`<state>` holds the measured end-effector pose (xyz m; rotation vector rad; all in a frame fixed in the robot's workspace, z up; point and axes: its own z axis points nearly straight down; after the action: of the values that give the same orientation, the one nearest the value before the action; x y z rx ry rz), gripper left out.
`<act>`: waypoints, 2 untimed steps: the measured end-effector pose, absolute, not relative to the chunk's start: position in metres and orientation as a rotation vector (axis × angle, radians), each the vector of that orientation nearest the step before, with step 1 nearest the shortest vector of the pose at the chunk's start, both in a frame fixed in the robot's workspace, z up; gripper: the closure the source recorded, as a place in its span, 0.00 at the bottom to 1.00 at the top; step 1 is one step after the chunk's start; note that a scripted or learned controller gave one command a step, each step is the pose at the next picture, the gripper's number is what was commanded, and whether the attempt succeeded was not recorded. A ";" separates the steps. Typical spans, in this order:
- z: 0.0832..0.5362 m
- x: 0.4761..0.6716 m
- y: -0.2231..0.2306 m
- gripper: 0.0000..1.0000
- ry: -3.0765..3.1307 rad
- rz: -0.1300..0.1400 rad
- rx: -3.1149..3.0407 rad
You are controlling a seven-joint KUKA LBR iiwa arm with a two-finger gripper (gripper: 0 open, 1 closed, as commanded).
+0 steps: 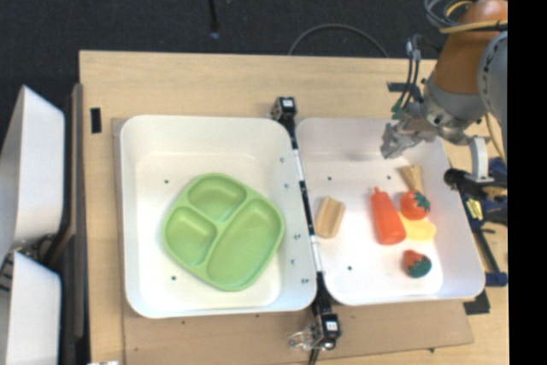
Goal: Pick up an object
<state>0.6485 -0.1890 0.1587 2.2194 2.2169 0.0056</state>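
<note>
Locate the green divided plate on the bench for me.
The green divided plate lies in the left bin, toward its lower middle, across the divider from the tan block in the right bin.

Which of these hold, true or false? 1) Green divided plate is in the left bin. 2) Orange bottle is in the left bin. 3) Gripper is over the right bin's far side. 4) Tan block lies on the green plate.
1) True: the green divided plate lies in the left bin.
2) False: the orange bottle is in the right bin.
3) True: the gripper is above that bin's far part.
4) False: the tan block lies on the right bin's floor, near the divider.
</note>
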 end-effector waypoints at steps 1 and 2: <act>0.223 0.647 -0.190 1.00 2.221 0.006 2.214; 0.289 0.651 -0.191 1.00 2.219 0.008 2.212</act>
<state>0.6511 -0.1906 0.2889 2.2122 2.2189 0.0076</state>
